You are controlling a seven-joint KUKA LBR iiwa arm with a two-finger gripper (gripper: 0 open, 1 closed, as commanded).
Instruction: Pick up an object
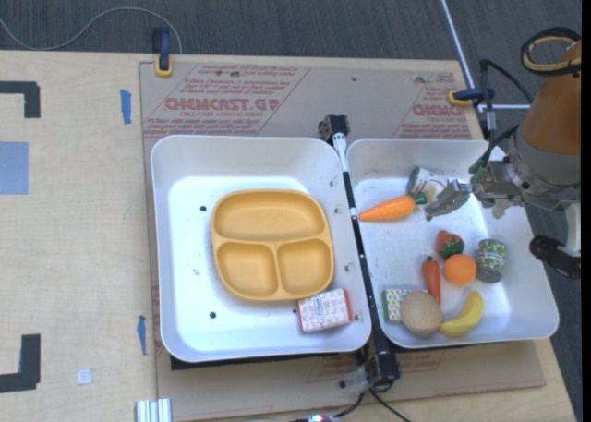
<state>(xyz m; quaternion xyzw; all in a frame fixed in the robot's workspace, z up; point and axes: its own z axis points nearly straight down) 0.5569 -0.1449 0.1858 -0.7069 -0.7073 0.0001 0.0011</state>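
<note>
The carrot lies flat in the right bin, just to the left of the pincer and slightly below it, tip pointing away toward the divider; it looks the likeliest thing to be picked, being nearest and apart from the rest. The pincer hangs low over the bin's upper half, fingers spread with nothing between them, a pose that suits a descent onto a loose item. A small grey-and-white packet sits just above and left of the pincer; its print is too small to read. Below the pincer cluster a strawberry, an orange, a green can, a banana and a pale round item, crowded enough to hinder a clean grasp. Far left, the other bin holds a yellow divided plate and a red-printed box; the cardboard on the worktop reads "CHEMCAST".
</note>
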